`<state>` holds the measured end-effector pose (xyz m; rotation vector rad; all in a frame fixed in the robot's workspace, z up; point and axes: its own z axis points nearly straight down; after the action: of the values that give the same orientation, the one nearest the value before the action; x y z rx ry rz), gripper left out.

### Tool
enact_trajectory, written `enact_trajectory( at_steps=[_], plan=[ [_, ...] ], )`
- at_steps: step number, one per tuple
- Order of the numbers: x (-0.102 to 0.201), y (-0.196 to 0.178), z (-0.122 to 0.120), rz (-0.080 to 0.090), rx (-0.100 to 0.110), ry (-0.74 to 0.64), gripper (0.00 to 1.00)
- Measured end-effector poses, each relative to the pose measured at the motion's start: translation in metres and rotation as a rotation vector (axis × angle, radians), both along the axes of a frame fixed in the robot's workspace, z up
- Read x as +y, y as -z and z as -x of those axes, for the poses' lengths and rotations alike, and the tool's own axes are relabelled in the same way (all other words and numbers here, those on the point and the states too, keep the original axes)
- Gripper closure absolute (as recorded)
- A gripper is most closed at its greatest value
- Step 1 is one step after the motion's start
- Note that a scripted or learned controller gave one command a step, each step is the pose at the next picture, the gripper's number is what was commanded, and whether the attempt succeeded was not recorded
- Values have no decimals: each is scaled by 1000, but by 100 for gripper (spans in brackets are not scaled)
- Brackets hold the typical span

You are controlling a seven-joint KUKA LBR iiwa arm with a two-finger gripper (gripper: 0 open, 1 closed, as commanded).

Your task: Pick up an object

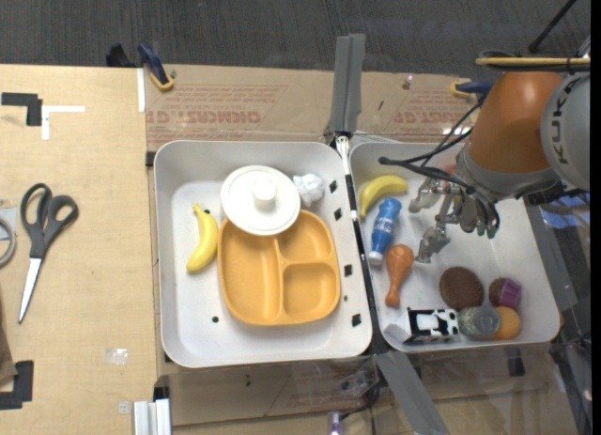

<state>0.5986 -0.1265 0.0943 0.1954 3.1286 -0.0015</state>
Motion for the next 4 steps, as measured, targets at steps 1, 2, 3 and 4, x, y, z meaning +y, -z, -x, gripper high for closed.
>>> enact_trajectory(
  at_steps=[1,2,3,4],
  plan=[
    [28,-1,-45,0,9,-22,0],
    [29,1,-25,-1,3,118,0],
    [33,1,-24,-1,3,271,0],
    [29,1,9,-3,2,652,0]
  ],
)
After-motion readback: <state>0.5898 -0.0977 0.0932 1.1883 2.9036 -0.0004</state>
